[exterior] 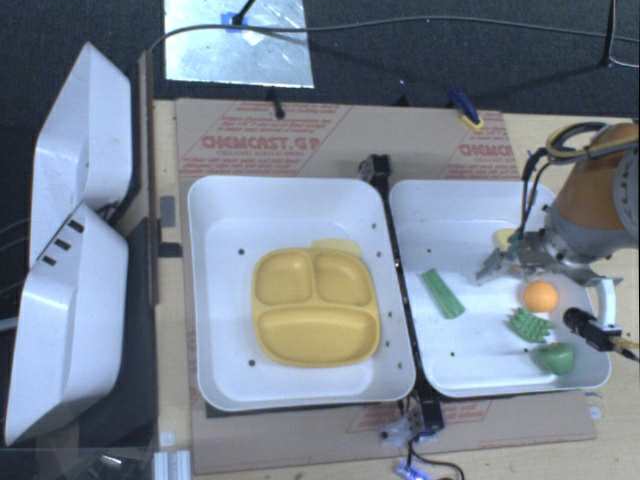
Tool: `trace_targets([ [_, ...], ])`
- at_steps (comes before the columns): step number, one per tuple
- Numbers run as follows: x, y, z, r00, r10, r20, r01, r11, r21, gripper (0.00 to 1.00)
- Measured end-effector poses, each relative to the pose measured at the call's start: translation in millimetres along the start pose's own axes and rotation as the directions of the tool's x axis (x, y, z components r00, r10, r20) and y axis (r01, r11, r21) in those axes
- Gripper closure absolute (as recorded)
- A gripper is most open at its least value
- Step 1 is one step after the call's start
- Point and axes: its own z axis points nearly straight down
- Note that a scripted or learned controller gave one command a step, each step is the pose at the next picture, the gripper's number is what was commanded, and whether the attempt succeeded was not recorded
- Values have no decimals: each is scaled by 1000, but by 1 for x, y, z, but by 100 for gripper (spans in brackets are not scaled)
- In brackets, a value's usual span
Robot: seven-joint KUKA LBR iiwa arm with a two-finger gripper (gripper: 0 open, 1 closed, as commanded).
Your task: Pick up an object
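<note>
over the right bin (pixel 440 208), gripper (pixel 520 258) near an orange ball (pixel 541 296); finger state unclear

Yellow tray (pixel 316 306) (three-part) in left bin (pixel 225 208).

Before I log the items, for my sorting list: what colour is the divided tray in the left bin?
Pale yellow; the tray shows clearly in the camera view.

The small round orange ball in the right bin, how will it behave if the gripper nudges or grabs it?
The small round orange ball looks smooth and spherical, so a nudge would probably send it rolling across the flat floor of the right white bin. It may squirt sideways from the fingers. The ridged green toy beside it might stop it.
</note>
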Motion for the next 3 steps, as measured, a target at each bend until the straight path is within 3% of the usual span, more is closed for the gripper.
trace_targets([
  [1, 0, 1, -13, 1000, 0, 1, 0, 1000, -5, 100],
  [3, -1, 3, -129, 1000, 0, 2, 1, 1000, -7, 100],
])
